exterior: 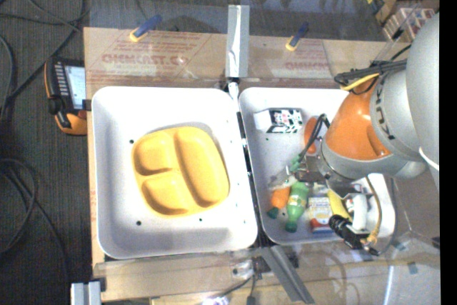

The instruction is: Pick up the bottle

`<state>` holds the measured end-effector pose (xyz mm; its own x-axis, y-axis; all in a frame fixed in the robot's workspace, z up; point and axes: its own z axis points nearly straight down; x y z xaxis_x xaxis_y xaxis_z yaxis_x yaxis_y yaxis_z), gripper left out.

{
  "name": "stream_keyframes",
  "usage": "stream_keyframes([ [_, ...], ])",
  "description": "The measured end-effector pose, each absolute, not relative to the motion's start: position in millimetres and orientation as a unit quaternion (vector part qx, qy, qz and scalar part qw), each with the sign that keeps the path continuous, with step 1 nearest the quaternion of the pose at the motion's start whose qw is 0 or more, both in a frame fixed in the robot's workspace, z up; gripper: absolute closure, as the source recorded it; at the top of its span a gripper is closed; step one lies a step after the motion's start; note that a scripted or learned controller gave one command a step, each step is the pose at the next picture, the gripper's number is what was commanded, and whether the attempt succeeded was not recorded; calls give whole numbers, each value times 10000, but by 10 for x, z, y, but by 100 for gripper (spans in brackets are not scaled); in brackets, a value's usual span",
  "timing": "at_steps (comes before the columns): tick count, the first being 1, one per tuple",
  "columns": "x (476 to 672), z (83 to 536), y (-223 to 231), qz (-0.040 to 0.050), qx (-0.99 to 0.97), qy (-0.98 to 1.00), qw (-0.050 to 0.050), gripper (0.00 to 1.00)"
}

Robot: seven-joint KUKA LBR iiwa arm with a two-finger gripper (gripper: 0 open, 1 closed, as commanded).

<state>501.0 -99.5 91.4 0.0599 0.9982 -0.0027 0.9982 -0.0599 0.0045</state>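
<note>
The bottle point(295, 206) is green with an orange top end and lies in the front part of the right bin point(251, 153), pointing towards the bin's front wall. My gripper point(305, 171) hangs low over the bin, just behind the bottle's upper end and very close to it. The arm's orange band and grey wrist cover the bin's right half. Nothing can be seen lifted off the bin floor.
Beside the bottle lie a small orange piece point(279, 196), a red and white packet point(320, 215) and a yellow item point(337, 205). A black and white box point(285, 119) sits at the back. The left bin point(107, 125) holds a yellow divided tray point(180, 169).
</note>
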Motion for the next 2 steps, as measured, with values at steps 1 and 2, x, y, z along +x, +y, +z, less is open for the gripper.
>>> stream_keyframes([
  [1,5012,976,-981,-4,7273,6863,-2,100],
  [2,5649,2236,-1548,-29,6617,7497,-11,100],
])
